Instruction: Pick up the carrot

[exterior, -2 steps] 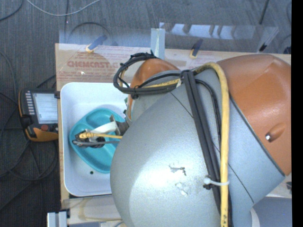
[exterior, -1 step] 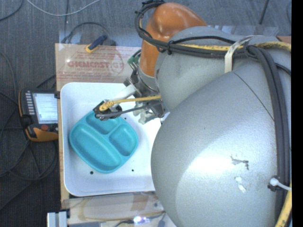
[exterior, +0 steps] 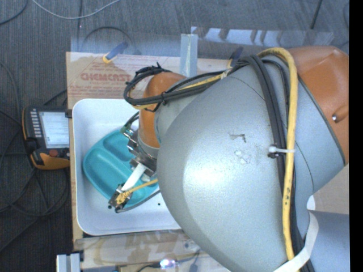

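Observation:
My arm's big grey body (exterior: 238, 163) reaches in from the right and covers most of the bench, so much of what lies in the bins is hidden. The gripper (exterior: 135, 152) sits low in the left white bin (exterior: 85, 208), just at the right edge of a teal curved dish (exterior: 105, 163). The orange wrist band (exterior: 156, 92) stands right behind it. The arm hides the gripper's lower end.
A cardboard sheet with red lettering (exterior: 102, 77) lies behind the left bin. An orange and black handheld unit (exterior: 46, 137) sits left of the bench. Black cables loop around the wrist (exterior: 142, 81). Bare white bin floor shows along the bin's left and front sides.

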### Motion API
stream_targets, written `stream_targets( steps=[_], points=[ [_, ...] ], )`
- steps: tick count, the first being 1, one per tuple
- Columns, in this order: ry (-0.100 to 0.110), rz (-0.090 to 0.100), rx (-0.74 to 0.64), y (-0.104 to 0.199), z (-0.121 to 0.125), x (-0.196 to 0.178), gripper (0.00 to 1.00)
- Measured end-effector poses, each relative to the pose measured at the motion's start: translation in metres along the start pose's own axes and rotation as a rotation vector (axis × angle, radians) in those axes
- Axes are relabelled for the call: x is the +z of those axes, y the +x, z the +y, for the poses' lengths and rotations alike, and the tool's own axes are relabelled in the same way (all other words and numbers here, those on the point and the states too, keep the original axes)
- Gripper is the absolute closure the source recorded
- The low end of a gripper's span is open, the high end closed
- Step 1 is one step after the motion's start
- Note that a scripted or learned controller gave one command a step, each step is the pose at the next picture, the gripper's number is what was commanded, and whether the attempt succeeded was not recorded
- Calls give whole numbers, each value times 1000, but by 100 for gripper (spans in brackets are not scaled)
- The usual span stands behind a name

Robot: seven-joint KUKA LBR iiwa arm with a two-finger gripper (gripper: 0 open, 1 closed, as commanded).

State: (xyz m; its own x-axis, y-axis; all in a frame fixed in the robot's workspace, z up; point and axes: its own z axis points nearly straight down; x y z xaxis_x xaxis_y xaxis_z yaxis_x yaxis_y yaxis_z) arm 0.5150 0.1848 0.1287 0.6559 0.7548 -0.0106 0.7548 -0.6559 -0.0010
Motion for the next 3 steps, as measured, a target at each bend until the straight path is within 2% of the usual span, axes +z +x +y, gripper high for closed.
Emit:
stream_targets(
  steps=[1,2,3],
  points=[
    [-1,1,-258,9,-49,-36,100],
    [-2,2,2,14,-55,-56,100],
    [4,1,383,14,-56,19,100]
  ],
)
